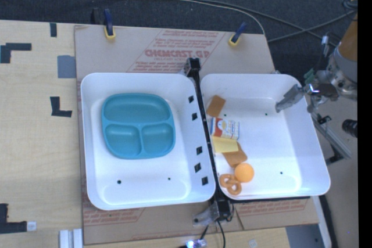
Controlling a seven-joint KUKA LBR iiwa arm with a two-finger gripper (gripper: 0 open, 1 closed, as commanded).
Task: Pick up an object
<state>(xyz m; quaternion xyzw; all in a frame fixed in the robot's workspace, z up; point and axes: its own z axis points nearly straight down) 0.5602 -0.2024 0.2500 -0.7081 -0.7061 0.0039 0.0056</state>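
Objects to pick: you have a small heap of toy food along the left side of the right bin (290,125), six pieces by your count.
Orange ball: one, round and bright orange (244,172), near the bin's front, touching the brown slab.
Pretzel: one, small, tan, looped (231,184), just in front-left of the ball.
Brown slabs: two; one tilted at the heap's far end (215,105), one flat beside the yellow piece (236,157).
Yellow piece: one, pale and flat (223,144), between the packet and the nearer brown slab.
Packet: one, white with red print (224,126); you cannot read the print.
Claw: you see it (289,100) over the right bin's far right corner, well apart from the heap, grasping nothing; whether it is released or clenched you cannot tell.
Bins: two, white, side by side on the surface (35,84).
Left bin: it (93,183) holds one teal three-compartment tray (138,125).
Clamps: two, blue and yellow (108,25) (236,36), on the cardboard's far edge.
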